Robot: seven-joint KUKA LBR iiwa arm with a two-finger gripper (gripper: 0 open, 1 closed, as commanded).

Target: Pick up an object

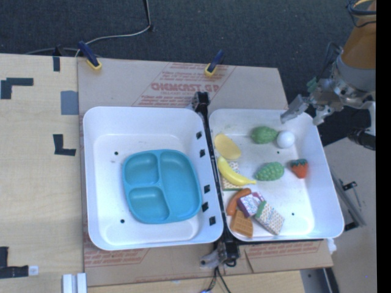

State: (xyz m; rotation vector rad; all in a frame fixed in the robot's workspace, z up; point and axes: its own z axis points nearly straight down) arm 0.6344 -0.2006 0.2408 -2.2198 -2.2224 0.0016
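Observation:
The right bin [317, 224] holds several toy foods. Among them are a green lumpy piece [264, 134], a white ball [285, 140], a second green piece [269, 171], a strawberry [299, 168], a banana [234, 174] and a yellow slice [227, 146]. An orange carrot [235, 200], a purple packet [249, 205] and a small box [269, 217] lie near the front. My gripper [306, 113] hangs above the bin's far right rim, just up and right of the white ball. It is open, with nothing between its fingers.
The left bin [101, 163] holds a blue divided plate [162, 185]. Black clips [200, 101] join the two bins along their shared wall. Both bins rest on cardboard [177, 84] held by yellow clamps [214, 64]. The arm's orange band [361, 41] is at the far right.

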